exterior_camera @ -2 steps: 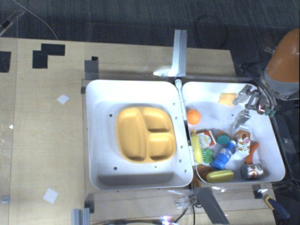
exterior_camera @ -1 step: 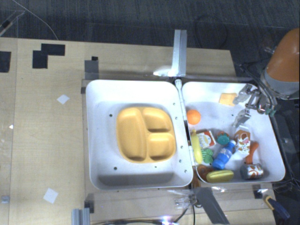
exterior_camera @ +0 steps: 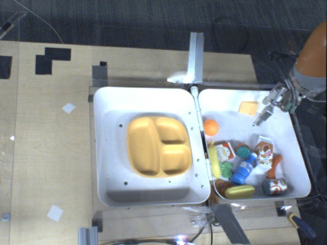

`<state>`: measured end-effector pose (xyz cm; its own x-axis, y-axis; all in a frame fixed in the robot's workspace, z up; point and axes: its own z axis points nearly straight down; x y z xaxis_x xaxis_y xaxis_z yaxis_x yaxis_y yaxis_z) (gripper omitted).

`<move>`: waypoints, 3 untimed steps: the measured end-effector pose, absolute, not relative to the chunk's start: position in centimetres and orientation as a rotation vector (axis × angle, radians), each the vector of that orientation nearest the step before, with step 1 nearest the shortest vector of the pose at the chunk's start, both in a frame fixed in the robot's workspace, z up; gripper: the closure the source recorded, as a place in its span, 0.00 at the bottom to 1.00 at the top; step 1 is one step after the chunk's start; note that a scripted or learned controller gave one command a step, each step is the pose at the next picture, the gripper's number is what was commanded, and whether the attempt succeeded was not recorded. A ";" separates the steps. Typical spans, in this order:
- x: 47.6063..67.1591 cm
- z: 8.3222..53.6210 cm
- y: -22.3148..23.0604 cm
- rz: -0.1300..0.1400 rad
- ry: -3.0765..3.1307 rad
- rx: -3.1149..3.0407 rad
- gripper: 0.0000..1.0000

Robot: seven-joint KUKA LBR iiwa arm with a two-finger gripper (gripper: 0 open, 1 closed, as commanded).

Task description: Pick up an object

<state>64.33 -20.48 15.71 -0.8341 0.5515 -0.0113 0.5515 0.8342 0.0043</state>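
Arm over right bin's back corner, nothing between the fingers.
Left bin (exterior_camera: 102,152) holds a yellow divided tray (exterior_camera: 157,145) mid-floor, bare white all round it. In the right bin (exterior_camera: 302,162), an orange ball (exterior_camera: 211,127) sits by the divider, a yellow block (exterior_camera: 248,108) near the back wall, with clutter (blue bottle (exterior_camera: 243,170), cans, packets) along the front. The gripper (exterior_camera: 262,117) hangs tilted, fingers parted, just right of the block, above open floor near the right rim.
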 end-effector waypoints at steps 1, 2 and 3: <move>64.6 8.8 -20.5 0.004 2.720 1.550 0.00; 65.0 10.3 -20.3 0.008 2.719 1.534 1.00; 61.7 21.3 -17.1 0.011 2.649 1.654 1.00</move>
<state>61.68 -17.09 21.32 -0.4388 0.8985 -0.0118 0.8984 0.4389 0.0157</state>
